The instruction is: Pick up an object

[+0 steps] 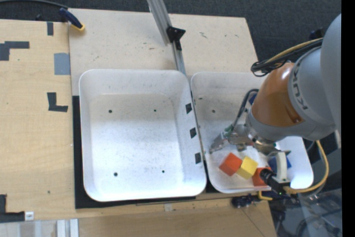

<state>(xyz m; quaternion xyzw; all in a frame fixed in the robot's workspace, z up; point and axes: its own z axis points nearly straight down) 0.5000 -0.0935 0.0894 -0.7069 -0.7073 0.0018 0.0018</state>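
The orange block and yellow block sit touching in the right bin's near corner, right under the tool, whose state I cannot tell, so it may nudge both blocks or jam against the wall.

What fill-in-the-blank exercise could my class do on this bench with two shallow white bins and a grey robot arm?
1. The small orange cube lies in the ____ white bin as the camera sees it.
2. Touching the orange cube on its right is a small block coloured ____.
3. The grey arm with the orange band hangs over the ____ bin.
4. The left white bin has a floor speckled with ____ specks.

Missing words: right; yellow; right; dark
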